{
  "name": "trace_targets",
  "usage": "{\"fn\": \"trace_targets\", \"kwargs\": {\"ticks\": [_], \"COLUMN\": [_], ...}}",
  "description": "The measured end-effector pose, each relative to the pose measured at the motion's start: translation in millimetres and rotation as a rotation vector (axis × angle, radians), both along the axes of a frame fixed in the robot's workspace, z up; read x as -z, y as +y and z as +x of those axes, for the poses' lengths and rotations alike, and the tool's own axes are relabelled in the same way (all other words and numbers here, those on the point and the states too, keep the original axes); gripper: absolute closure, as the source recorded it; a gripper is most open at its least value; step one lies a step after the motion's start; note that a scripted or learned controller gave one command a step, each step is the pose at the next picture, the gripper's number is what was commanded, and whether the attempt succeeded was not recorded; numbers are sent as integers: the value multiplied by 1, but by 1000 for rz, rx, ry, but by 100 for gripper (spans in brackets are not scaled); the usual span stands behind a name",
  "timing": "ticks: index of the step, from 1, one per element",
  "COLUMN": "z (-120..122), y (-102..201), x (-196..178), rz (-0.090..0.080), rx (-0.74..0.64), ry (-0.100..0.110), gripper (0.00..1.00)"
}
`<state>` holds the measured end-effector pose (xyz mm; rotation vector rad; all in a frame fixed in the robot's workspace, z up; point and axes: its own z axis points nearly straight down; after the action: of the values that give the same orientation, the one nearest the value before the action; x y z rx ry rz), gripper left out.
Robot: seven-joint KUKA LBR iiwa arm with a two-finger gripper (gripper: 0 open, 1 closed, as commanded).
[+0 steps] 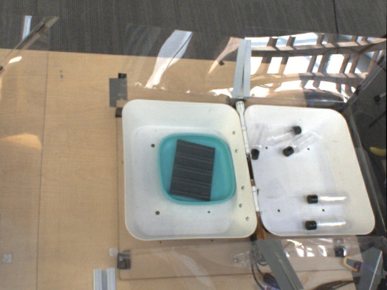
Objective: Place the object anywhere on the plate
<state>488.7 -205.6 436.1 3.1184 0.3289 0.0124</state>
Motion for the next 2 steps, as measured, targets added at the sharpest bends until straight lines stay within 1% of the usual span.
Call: {"fn": "trace_targets", "kwargs": {"ticks": [2], "z": [0], "y": [0], "x": [0], "rz": [0], "rx": [-1], "ry": [0], "gripper": [0]}}
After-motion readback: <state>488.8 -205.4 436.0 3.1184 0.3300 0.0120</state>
